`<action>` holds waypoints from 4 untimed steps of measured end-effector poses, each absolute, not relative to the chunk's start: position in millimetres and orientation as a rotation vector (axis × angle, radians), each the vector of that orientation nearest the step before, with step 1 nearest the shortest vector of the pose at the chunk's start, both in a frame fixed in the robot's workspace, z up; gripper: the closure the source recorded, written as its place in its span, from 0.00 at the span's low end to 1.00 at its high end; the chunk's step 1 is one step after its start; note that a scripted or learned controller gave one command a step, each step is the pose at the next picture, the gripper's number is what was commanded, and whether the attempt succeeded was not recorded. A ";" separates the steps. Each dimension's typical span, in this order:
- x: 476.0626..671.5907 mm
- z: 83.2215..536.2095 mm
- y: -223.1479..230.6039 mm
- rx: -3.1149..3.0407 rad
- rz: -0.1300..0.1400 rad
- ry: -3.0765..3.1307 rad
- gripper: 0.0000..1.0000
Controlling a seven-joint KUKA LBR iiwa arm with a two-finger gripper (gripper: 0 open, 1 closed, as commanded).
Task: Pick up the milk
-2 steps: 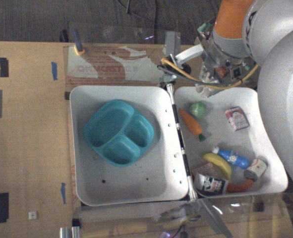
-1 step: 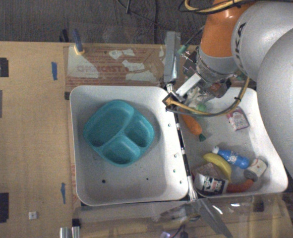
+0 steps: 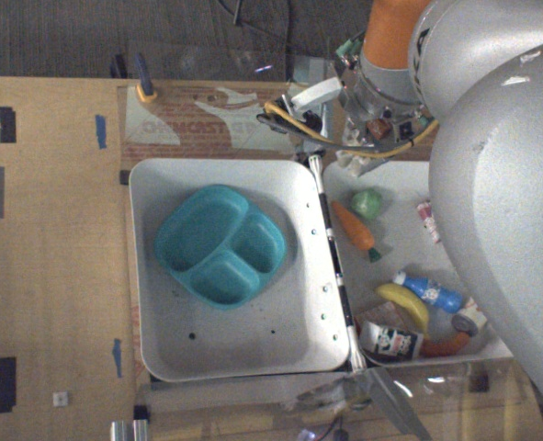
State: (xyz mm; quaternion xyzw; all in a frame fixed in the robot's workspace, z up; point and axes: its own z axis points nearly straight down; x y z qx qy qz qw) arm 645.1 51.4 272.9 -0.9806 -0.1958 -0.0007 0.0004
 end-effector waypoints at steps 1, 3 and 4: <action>644.4 272.3 107.4 -2.886 0.006 -1.238 1.00; 626.1 160.7 99.9 -3.034 0.008 -0.806 1.00; 652.5 256.1 62.3 -3.090 -0.003 -0.564 1.00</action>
